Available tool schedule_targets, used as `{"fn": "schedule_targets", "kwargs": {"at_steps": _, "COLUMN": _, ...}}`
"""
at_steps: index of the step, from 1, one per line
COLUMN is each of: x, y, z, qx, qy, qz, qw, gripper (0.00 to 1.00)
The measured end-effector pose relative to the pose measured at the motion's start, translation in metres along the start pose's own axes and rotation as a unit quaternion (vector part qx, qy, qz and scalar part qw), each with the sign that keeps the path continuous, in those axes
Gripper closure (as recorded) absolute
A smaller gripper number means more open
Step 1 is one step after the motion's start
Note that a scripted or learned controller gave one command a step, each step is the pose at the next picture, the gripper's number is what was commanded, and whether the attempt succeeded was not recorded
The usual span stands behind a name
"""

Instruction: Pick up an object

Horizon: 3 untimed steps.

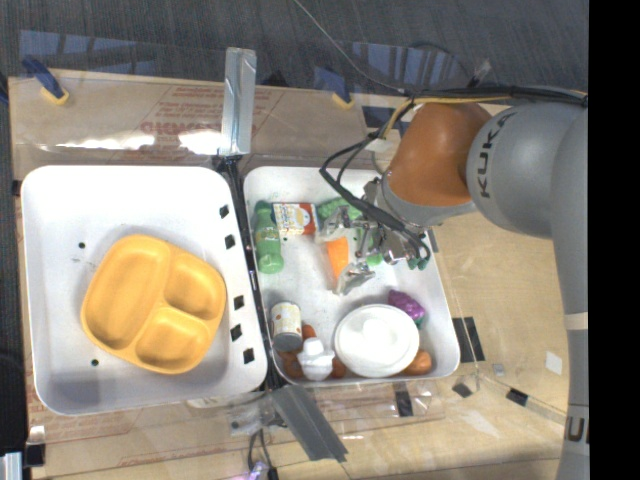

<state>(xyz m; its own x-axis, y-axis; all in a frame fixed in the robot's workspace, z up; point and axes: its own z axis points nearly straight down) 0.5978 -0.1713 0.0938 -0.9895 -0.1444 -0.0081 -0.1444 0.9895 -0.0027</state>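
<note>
Gripper (pixel 358 268) perhaps touching carrot (pixel 338 255)

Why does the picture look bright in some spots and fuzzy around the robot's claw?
In the camera view, overhead light glares off the clear plastic sheet behind the bins and off the round white bowl; the yellow divided plastic tray casts a soft shadow on the left white bin; the two-finger metal gripper looks small and slightly blurred, its details hard to read.

Glossy yellow plastic tray (pixel 152 303), white bins (pixel 60 208)
</note>
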Motion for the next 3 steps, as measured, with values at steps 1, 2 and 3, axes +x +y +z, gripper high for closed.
{"fn": "schedule_targets", "kwargs": {"at_steps": 1, "x": 0.005, "y": -0.008, "z": 0.0, "qx": 0.0, "qy": 0.002, "qz": 0.109, "qw": 0.9941, "gripper": 0.0}}
{"fn": "schedule_targets", "kwargs": {"at_steps": 2, "x": 0.003, "y": -0.007, "z": -0.011, "qx": 0.001, "qy": -0.002, "qz": 0.106, "qw": 0.9944, "gripper": 1.0}}
{"fn": "schedule_targets", "kwargs": {"at_steps": 3, "x": 0.003, "y": -0.007, "z": -0.011, "qx": 0.001, "qy": -0.002, "qz": 0.106, "qw": 0.9944, "gripper": 0.0}}
